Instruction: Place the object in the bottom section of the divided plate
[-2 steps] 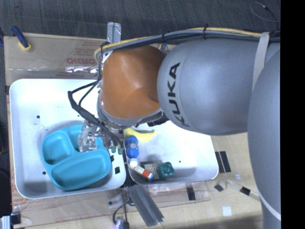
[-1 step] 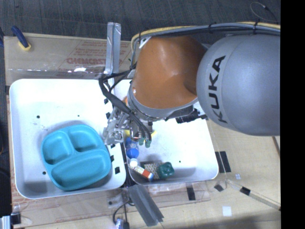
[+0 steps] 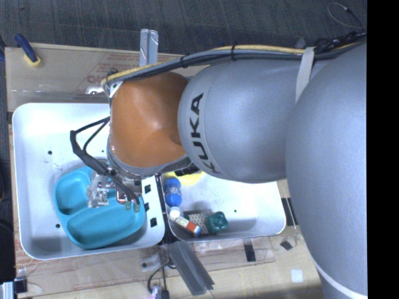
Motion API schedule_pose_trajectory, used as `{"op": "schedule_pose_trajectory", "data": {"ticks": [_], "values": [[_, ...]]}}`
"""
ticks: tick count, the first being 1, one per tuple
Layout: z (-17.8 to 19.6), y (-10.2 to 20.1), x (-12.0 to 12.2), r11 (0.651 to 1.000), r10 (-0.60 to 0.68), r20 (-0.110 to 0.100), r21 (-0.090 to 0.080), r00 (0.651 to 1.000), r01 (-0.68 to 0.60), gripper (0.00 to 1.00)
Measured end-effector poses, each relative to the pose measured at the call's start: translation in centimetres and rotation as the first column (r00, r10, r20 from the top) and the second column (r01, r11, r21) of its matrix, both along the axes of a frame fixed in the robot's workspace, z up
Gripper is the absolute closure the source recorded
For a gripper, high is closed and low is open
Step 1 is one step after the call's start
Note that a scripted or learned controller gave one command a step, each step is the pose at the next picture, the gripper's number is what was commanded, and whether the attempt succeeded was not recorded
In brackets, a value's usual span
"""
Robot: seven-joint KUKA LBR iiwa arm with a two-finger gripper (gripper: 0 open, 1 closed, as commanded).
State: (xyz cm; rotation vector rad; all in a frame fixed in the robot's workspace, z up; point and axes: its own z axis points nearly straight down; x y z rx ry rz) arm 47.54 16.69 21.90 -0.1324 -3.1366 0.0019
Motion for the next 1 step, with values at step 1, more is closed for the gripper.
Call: {"op": "schedule_pose_trajectory", "data": {"ticks": [1], "values": [[-0.43, -6.55, 0.12, 0.995, -0.098, 0.000, 0.000, 0.995, 0.098, 1.00]]}}
